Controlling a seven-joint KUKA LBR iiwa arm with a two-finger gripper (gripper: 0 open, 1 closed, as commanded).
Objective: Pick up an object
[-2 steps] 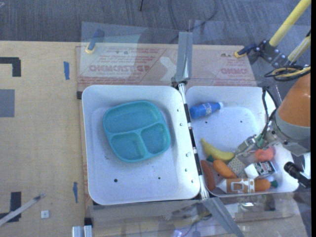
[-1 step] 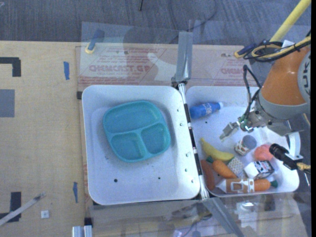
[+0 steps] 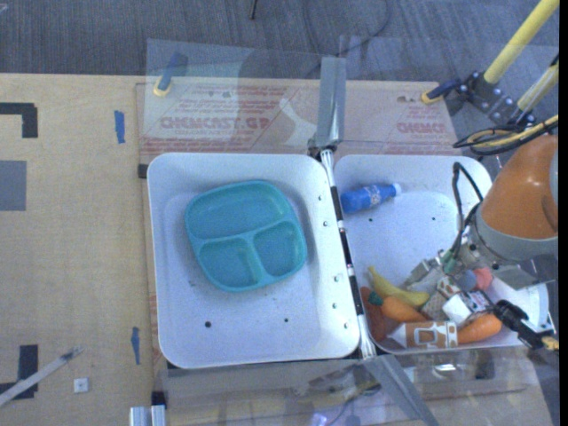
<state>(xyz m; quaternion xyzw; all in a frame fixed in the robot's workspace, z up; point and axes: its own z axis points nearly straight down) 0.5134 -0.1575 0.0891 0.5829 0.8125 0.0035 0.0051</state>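
Note:
My gripper [image 3: 441, 276] hangs low in the right bin [image 3: 417, 224], just above a heap of items at the bin's near side. The heap holds a yellow banana [image 3: 394, 286], an orange carrot-shaped piece [image 3: 404, 310], a white and orange bottle [image 3: 429, 334] lying flat, another orange piece [image 3: 480, 327] and small white and red items under the gripper. A blue bottle [image 3: 366, 196] lies on its side at the bin's far left, apart from the heap. The gripper's own body hides what sits directly beneath it.
The left bin [image 3: 177, 309] holds a teal divided plate [image 3: 247, 235]. A metal divider [image 3: 342, 256] separates the two bins. The arm's orange band [image 3: 531, 193] and cables crowd the right side. Yellow bars [image 3: 524, 34] stand at the far right.

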